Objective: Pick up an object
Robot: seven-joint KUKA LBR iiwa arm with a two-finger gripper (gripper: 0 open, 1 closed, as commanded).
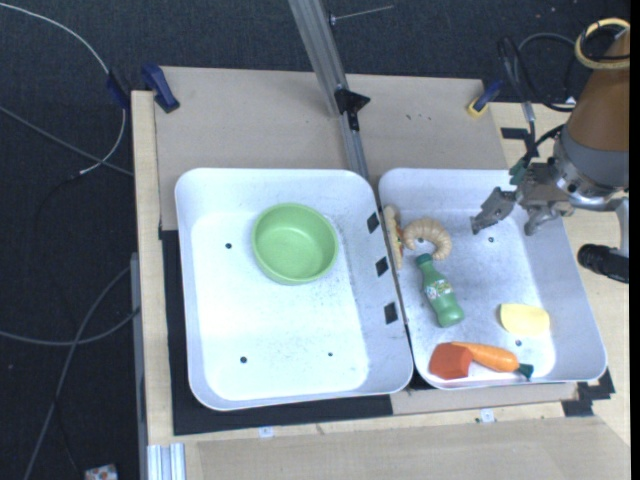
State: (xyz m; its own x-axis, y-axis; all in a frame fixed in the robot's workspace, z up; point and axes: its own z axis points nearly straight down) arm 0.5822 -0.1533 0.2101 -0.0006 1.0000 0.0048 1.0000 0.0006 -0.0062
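Note:
My gripper (517, 216) hangs over the upper right part of the right bin (570, 298), fingers spread open with nothing between them. Below and left of it lie a tan croissant-shaped piece (424, 234) and a green bottle (438, 291). A yellow piece (524, 318) lies near the bin's lower right. An orange carrot (492, 356) rests along the bin's front edge, over a red-orange block (449, 362). A green bowl (294, 242) sits in the left bin (230, 358).
The arm's orange band and grey wrist (600, 118) stand at the right edge over the bench. A metal rail (325, 58) runs down from the top to the gap between the bins. Blue clamps (158, 86) sit at the board's back corners.

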